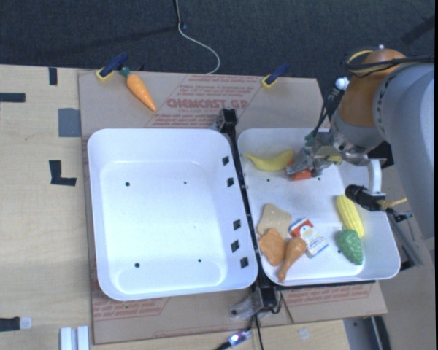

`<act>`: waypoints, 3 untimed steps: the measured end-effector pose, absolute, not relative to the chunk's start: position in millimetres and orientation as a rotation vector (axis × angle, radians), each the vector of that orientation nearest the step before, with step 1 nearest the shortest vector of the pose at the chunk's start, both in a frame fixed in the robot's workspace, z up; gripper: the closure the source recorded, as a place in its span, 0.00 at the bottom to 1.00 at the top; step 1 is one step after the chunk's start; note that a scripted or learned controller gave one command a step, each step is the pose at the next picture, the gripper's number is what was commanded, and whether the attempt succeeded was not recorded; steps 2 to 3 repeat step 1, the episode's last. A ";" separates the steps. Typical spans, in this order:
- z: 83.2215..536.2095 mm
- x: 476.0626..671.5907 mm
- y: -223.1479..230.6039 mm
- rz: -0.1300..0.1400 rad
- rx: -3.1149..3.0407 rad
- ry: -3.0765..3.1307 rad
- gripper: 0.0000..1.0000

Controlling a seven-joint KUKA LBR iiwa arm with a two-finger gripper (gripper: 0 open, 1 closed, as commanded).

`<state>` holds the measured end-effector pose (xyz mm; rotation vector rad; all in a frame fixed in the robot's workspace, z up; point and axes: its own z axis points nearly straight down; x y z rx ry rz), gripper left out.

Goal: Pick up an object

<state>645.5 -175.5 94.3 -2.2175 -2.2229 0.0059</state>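
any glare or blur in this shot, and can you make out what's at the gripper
Camera view: even, soft lighting, no strong glare on the left bin; slightly soft focus overall; the gripper sits low over the right bin beside the banana, with a small orange-red item under it, too blurred to identify.

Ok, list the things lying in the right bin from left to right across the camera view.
Banana → slice of bread → drumstick → small carton → corn cob. The green vegetable sits under the corn, so its place is unclear.

left bin beside right bin | banana, corn in right | carrot behind bins
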 end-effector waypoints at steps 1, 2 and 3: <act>191.2 671.5 -77.1 -0.013 -2.212 -2.238 1.00; 191.2 671.5 -77.1 -0.013 -2.212 -2.238 1.00; 191.2 671.5 -77.1 -0.013 -2.212 -2.238 1.00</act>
